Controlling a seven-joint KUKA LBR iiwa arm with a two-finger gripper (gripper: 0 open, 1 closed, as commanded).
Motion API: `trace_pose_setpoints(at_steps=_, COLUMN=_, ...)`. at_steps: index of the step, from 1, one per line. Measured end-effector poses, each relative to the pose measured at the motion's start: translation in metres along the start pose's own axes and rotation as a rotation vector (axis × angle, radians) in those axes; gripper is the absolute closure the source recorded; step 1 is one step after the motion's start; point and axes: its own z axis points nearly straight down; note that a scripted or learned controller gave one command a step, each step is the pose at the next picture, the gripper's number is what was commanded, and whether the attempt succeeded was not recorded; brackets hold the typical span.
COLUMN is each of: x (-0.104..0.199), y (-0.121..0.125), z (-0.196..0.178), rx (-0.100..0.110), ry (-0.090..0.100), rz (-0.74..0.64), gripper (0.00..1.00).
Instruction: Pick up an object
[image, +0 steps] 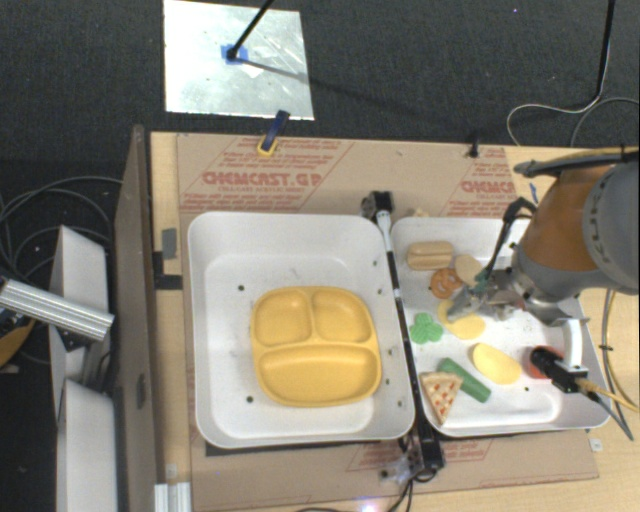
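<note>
Left bin (225, 300): it carries a yellow divided plate (316, 345), which lies flat near the middle.

Right bin (560, 415): I see toy foods here, among them a tan bread roll (430, 255), an orange piece (443, 283), a green leafy piece (426, 328), a pizza slice (439, 392), a green stick (466, 381) and a yellow lemon-like piece (496, 363).

Target, in my judgement: a pale yellow oval piece (466, 327), lying flat in the middle of the right bin with its long axis roughly left to right.

Pincer (472, 297): low over the right bin; I cannot tell how wide it stands, and I see nothing between its tips.

Key relation: the oval piece lies just below and a shade left of the pincer tip, very near it; contact is unclear.

Arm (580, 240): it reaches in from the right.
</note>
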Motion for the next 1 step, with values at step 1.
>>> trace_pose_setpoints(at_steps=1, x=0.0461, y=0.0587, z=0.0000, rx=0.000, ry=0.002, rz=-0.004, gripper=0.00)
